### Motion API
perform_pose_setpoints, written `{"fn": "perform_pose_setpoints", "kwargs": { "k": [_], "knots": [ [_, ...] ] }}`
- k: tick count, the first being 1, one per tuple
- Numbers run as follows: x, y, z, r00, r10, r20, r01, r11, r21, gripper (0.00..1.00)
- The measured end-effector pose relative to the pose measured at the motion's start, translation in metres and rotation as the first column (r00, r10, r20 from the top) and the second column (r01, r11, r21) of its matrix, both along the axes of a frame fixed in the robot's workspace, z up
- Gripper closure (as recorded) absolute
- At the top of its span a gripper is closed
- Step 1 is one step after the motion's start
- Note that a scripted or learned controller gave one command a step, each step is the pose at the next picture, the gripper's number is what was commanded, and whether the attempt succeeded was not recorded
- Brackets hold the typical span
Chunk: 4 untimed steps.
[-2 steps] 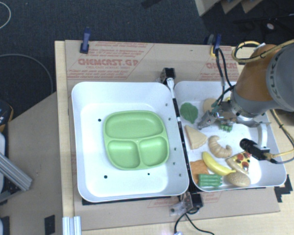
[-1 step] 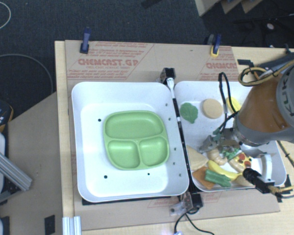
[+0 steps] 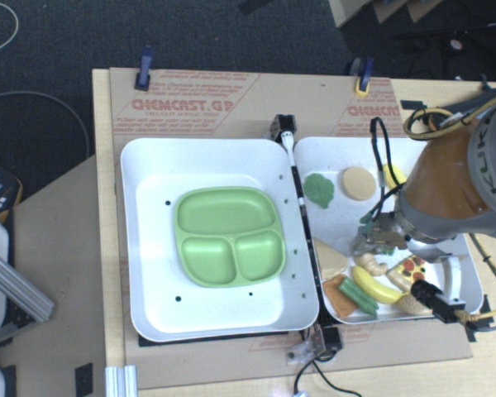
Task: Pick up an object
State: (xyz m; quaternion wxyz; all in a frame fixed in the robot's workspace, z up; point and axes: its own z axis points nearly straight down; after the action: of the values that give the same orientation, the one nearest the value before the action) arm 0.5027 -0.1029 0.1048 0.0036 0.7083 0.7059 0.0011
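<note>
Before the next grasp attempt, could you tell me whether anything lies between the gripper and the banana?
Nothing visible does. The gripper hangs just above the banana, which lies on top of the toy food pile in the right bin.

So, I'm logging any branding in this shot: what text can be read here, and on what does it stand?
"CHEMCAST G P": red print on the brown protective sheet behind the left bin.
The same red print repeats at the right near the blue clamp, partly hidden and too blurred to read.
The smaller red lines beside both are unreadable.
</note>
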Motion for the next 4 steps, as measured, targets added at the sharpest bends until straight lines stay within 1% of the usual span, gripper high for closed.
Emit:
{"fn": "perform_pose_setpoints", "kwargs": {
  "k": [1, 2, 3, 4],
  "knots": [
    [-0.005, 0.002, -0.019, 1.0, 0.003, -0.003, -0.003, 1.0, 0.003, 1.0],
    [-0.005, 0.002, -0.009, 1.0, 0.002, -0.001, -0.002, 1.0, 0.002, 1.0],
    [-0.023, 0.01, -0.019, 1.0, 0.002, -0.004, -0.002, 1.0, 0.003, 1.0],
    [-0.023, 0.01, -0.019, 1.0, 0.003, -0.004, -0.003, 1.0, 0.003, 1.0]
  ]
}}
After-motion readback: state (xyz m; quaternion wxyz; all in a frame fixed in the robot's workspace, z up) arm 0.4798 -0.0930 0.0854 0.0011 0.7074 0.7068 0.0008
